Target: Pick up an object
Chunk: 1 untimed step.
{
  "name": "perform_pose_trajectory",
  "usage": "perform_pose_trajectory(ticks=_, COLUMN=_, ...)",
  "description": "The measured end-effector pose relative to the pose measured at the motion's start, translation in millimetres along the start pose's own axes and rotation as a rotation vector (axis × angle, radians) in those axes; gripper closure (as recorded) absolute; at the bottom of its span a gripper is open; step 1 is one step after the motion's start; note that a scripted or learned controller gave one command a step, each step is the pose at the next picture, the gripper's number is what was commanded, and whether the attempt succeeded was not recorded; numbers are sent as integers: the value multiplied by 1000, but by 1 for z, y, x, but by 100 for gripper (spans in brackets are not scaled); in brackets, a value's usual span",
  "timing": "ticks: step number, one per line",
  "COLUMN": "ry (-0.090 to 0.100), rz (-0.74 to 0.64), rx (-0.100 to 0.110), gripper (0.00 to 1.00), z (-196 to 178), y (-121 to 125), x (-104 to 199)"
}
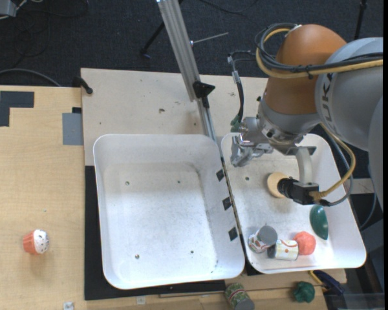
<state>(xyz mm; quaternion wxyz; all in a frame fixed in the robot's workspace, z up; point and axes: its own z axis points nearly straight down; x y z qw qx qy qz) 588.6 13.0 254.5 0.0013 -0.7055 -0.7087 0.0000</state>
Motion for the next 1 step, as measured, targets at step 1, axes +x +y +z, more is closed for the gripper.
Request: perform_pose_trajectory(ticks=1, ry=0, rz=0, rx=0, gripper=100, z=5, y=3, x=60)
